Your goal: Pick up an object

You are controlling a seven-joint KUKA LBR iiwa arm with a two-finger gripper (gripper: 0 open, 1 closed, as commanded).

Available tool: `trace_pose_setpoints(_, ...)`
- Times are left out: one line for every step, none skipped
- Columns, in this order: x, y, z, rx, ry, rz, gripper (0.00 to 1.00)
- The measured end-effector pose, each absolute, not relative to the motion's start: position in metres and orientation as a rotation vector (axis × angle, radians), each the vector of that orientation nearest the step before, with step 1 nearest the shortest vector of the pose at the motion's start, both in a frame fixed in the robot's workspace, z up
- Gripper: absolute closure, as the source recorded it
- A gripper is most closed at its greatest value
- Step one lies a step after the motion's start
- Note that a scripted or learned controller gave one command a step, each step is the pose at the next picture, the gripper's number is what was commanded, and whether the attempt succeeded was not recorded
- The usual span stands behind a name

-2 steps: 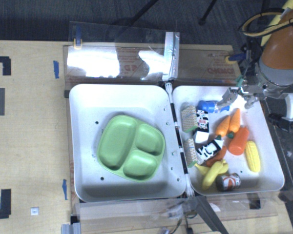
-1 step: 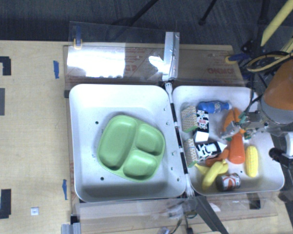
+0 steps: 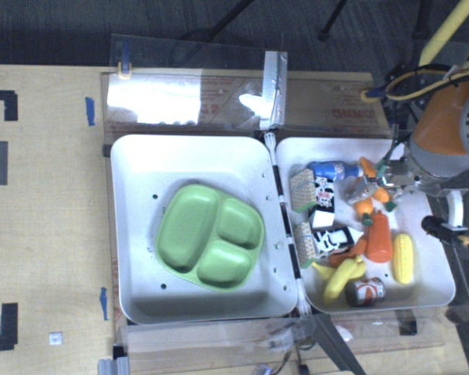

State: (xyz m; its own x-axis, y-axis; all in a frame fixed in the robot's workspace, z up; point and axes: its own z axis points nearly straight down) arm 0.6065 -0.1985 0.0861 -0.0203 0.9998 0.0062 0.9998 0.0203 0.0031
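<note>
Your pincer hung over the crowded right bin, near the carrot, presumably lining up a pick; its grip I couldn't tell.

Pale green is filling the divided tray inside the white left bin. In the white right bin, a blue packet is showing at twelve o'clock, a black-and-white cow-patterned carton beside it, an orange bottle glowing centre, yellow corn at three o'clock, a yellow banana at six.
</note>
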Motion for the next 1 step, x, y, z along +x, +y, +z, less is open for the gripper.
trace_pose_setpoints(0.6064, -0.2041, 0.0997, -2.209, -2.244, -0.004, 1.0)
